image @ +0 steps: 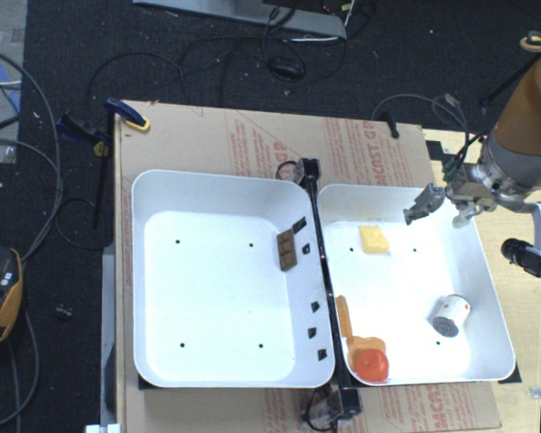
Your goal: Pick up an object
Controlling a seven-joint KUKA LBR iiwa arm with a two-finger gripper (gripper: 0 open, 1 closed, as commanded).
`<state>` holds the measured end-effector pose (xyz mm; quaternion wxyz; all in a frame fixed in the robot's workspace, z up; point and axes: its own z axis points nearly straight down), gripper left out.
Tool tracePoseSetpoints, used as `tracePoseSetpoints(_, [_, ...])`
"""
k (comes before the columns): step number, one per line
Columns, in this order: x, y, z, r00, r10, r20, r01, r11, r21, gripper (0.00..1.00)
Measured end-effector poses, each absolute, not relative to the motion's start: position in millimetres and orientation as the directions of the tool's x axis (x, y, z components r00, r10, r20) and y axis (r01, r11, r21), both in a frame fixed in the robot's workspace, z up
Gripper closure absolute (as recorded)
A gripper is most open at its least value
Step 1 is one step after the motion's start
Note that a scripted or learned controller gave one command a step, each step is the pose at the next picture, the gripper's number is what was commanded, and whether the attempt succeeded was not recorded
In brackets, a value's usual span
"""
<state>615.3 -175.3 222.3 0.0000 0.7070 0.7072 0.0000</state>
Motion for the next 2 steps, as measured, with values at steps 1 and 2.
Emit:
tracePoseSetpoints(1, [624.3,-179.0,282.2,0.0,1.0,-0.001,1.0,0.0,0.005,0.0])
tracePoseSetpoints(2, [634.2,-171.8,288.9,-0.001,1.0,0.0,1.0,0.001,0.001,0.0])
